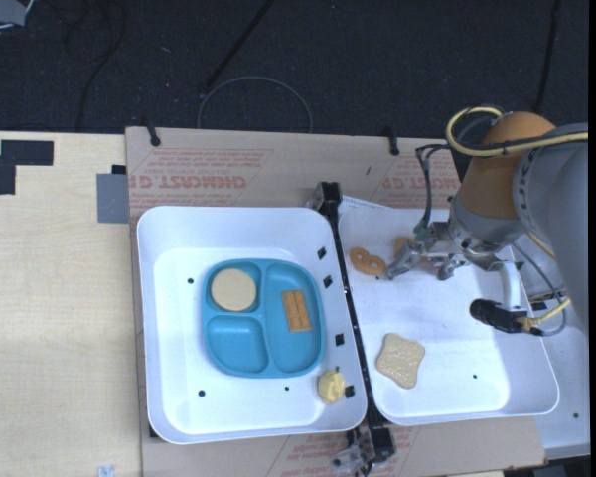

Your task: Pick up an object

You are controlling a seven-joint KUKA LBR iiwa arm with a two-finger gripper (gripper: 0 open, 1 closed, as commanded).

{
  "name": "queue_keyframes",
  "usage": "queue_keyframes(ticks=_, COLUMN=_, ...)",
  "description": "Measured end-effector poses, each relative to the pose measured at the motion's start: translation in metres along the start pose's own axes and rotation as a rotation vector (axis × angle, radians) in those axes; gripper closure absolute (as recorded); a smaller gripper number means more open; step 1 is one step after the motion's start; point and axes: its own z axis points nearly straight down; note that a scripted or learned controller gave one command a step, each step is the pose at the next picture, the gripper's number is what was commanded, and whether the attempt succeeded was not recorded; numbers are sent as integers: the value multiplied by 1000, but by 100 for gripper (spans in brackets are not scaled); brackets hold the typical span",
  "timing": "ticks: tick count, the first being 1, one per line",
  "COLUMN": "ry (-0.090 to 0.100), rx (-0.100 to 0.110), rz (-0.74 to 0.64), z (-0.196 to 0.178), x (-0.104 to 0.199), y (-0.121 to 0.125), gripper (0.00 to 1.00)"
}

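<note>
My gripper [417,269] hangs low over the far part of the right bin [477,405], open, with nothing between its fingers. An orange pretzel-shaped piece [368,260] lies on the bin floor just left of the left fingertip [390,270]; I cannot tell whether they touch. A tan slice of bread [400,360] lies flat nearer the front of the same bin, well apart from the gripper. The grey arm with its orange band [507,172] comes in from the right.
The left bin [169,266] holds a blue divided tray [240,351] bearing a round cracker [232,288] and an orange bar [297,311]. A yellow lump [331,386] sits at that bin's front right corner. A black divider [340,286] separates the bins. A black cable connector [497,314] hangs right of the gripper.
</note>
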Motion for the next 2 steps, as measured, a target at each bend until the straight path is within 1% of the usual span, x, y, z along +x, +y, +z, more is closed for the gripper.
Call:
queue_keyframes(ticks=1, ry=-1, rx=-4, rz=1, z=-13, x=-1, y=1, gripper=100)
queue_keyframes(ticks=2, ry=-2, rx=-8, rz=2, z=-69, x=-7, y=-6, gripper=100)
